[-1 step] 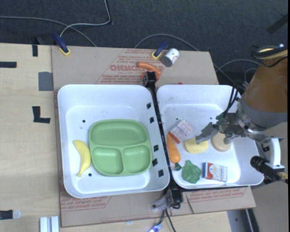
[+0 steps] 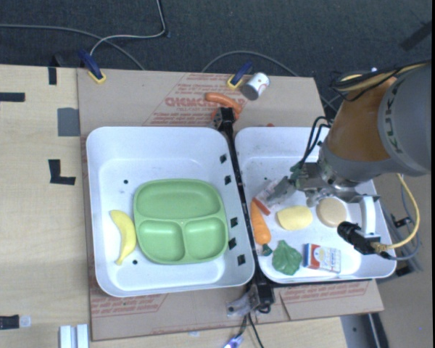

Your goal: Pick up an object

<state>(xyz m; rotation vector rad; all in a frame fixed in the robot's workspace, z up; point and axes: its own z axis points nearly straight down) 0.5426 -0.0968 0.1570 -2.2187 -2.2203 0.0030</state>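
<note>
My gripper (image 2: 278, 191) hangs low in the right bin (image 2: 275, 142), over its left middle part. Just right of and below it lies a pale yellow lump (image 2: 295, 218). An orange carrot (image 2: 260, 224) lies along the bin's left wall, below the gripper. A round beige piece (image 2: 332, 211) sits to the right of the yellow lump, partly under the wrist. Near the front edge lie a green leafy toy (image 2: 286, 258) and a small white carton (image 2: 322, 257) with red and blue print. I see nothing held in the gripper.
The left bin (image 2: 109, 151) holds a green divided plate (image 2: 180, 220) and a yellow banana (image 2: 123, 235) by its left side. A black divider clip strip (image 2: 235, 194) runs between the bins. The arm's orange band (image 2: 359, 125) looms over the right bin's far right.
</note>
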